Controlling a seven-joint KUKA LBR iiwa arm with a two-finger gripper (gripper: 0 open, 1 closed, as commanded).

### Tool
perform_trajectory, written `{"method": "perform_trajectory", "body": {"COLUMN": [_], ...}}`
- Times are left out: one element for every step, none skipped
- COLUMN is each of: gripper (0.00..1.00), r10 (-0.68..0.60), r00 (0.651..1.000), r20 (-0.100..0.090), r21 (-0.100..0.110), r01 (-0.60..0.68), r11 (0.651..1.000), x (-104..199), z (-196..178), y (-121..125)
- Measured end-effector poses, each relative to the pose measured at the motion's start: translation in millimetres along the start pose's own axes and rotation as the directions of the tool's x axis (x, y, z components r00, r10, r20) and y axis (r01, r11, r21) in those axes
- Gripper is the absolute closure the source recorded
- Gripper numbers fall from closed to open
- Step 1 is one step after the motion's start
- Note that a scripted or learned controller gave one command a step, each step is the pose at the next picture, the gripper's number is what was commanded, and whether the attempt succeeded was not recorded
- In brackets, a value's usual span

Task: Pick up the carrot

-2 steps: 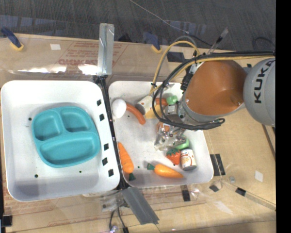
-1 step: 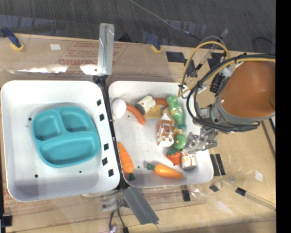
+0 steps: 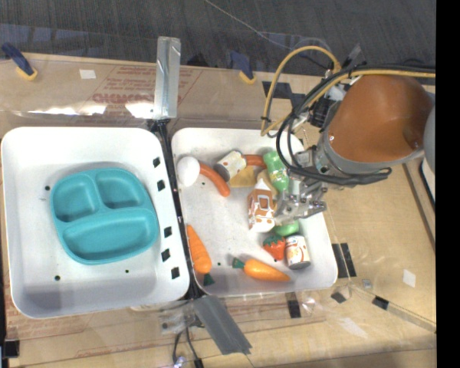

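An orange carrot [image 3: 266,271] with a small green top lies near the front edge of the right bin [image 3: 215,144]. A second orange carrot-like piece [image 3: 198,250] rests against that bin's left wall. My gripper [image 3: 301,202] hangs over the right side of the same bin, under the orange wrist band, and cables partly hide it. It sits above a green item [image 3: 288,228], a hand's width behind and to the right of the carrot. Nothing shows as held.
The right bin also holds a white egg [image 3: 188,169], a red sausage [image 3: 214,179], a white and orange carton [image 3: 261,209], a green vegetable [image 3: 276,172] and a small can [image 3: 297,252]. A teal divided plate [image 3: 103,213] lies in the left bin [image 3: 23,159].
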State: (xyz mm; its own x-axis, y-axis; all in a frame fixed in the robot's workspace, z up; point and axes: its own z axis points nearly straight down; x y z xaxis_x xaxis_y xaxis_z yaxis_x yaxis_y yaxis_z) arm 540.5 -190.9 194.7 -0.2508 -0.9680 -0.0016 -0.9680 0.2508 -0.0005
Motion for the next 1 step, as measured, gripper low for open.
{"method": "perform_trajectory", "body": {"gripper": [1.00], "r10": [-0.314], "r00": [0.949], "r20": [0.001], "r21": [-0.005], "r01": [0.314], "r11": [0.949], "x": [-43.2], "z": [-17.9], "y": [24.8]}}
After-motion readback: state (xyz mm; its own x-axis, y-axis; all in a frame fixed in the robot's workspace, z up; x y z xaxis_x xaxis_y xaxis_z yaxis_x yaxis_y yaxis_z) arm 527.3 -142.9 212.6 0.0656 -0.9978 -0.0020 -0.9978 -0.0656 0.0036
